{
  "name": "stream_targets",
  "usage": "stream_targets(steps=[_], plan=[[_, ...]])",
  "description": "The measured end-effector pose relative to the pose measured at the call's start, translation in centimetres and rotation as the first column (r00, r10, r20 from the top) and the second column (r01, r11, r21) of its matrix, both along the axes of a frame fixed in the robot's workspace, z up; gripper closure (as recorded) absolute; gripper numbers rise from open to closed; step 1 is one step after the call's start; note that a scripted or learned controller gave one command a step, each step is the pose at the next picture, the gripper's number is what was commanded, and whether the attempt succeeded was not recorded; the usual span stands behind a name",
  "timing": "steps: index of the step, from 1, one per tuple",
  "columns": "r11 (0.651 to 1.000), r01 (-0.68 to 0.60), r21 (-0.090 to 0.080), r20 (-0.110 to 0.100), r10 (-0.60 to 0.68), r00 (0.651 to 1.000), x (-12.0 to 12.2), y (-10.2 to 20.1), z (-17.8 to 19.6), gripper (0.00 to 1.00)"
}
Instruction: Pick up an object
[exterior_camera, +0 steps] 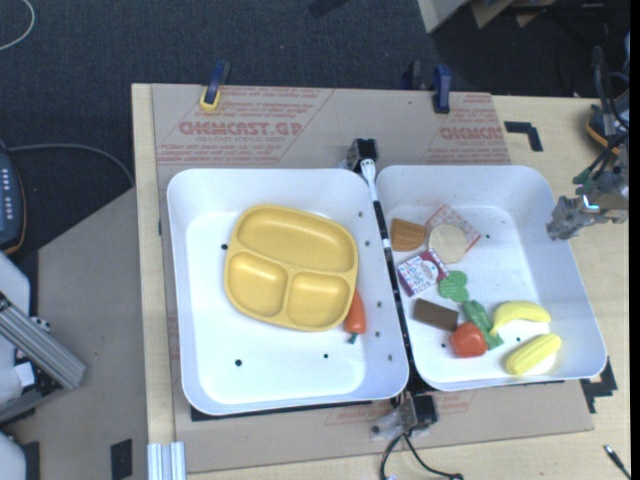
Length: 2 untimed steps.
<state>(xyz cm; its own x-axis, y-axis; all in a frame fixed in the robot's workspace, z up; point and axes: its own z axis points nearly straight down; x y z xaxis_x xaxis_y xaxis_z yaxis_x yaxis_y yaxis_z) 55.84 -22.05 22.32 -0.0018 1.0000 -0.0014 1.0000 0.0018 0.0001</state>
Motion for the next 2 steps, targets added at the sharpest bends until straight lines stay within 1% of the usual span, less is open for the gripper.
stream_targets(steps=[1,2], plan=[[1.000,-0.004,0.005,-0.007,0.004,1.000,1.3,4.6,-1.1,1.00],[1.000,-0.006,0.003,-0.002,0.006,1.000,3.0,10.7,-0.6,1.00]])
